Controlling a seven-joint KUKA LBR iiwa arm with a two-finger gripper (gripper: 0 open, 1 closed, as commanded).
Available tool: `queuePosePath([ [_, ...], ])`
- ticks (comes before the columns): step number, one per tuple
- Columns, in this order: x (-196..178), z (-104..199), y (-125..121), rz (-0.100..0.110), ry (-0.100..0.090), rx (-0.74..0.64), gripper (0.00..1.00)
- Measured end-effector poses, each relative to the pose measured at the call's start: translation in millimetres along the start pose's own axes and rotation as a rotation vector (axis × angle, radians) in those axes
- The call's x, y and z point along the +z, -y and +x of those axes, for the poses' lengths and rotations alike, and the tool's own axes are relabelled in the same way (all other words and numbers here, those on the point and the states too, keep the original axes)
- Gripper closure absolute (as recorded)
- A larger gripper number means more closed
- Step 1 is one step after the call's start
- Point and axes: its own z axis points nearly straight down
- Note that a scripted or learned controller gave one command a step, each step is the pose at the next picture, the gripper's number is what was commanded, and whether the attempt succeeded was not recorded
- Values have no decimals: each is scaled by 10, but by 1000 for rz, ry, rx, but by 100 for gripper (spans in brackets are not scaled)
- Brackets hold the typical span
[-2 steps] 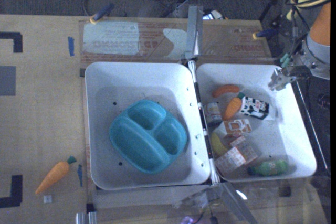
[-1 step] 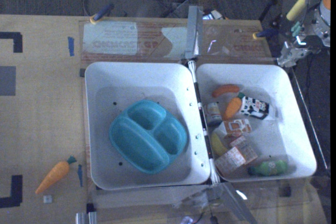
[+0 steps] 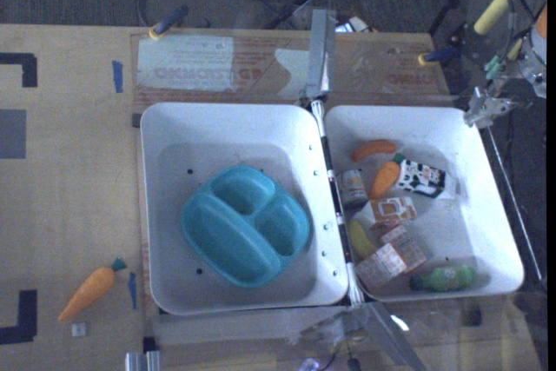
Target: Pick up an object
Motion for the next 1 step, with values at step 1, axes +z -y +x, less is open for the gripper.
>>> queuePosePath([
  [1, 43, -13, -309, -5, 2, 86, 100],
])
